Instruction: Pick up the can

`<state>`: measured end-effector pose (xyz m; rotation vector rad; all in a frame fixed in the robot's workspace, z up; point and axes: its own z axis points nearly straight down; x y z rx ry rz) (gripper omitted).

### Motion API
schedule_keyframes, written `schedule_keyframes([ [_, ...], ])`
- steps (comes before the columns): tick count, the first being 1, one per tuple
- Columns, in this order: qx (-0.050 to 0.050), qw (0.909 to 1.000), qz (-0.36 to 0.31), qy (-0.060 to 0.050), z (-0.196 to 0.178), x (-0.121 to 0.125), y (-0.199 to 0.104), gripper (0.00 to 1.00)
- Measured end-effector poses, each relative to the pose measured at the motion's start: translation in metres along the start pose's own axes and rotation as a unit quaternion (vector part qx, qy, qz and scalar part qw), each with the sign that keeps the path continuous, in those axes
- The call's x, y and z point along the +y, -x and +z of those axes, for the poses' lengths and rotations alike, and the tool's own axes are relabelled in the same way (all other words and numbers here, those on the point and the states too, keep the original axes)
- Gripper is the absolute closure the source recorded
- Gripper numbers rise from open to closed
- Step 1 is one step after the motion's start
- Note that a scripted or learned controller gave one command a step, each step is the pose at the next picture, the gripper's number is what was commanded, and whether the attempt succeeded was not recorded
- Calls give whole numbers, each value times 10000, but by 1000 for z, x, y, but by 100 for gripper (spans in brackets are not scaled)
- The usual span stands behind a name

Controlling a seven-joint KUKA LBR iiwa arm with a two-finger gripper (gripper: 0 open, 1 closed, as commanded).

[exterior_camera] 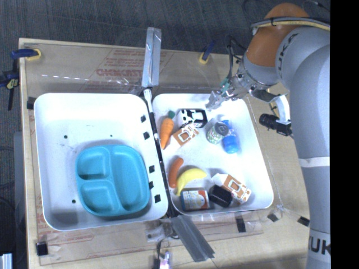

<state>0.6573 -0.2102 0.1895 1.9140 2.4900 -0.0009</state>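
Shiny metal can (216, 131) (glinting top), glossy blue plastic tray (112, 179).

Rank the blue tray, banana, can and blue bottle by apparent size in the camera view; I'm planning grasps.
1. blue tray
2. banana
3. can and blue bottle: look alike, so unranked.

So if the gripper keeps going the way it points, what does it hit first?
Probably the black-and-white item, just down-left of the gripper in the right bin. The can sits off that line. Depth is unclear.
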Motion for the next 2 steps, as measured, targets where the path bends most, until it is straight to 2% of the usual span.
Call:
schedule_keyframes([
  [1, -8, 10000, -37, -3, -11, 1, -1, 100],
  [2, -6, 10000, -40, -5, -10, 1, -1, 0],
])
